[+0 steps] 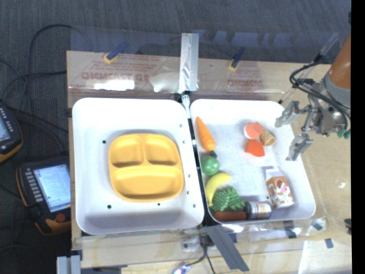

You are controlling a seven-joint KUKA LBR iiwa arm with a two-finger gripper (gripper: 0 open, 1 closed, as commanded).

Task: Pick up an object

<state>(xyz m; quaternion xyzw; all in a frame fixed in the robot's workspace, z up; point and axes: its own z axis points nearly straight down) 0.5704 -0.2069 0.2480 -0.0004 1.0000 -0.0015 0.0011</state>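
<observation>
I am hovering my spread, empty fingers (292,132) over the right bin's rim (308,178), near the orange pieces (255,139), risking striking that rim when descending.

Vantage: one fixed camera above the bench (85,61), looking down at a slant.
Distance: far enough to take in both bins and some floor beyond.
Framing: left bin (91,119) and right bin (296,170) side by side at centre.
Right edge: arm (342,67) enters.
</observation>
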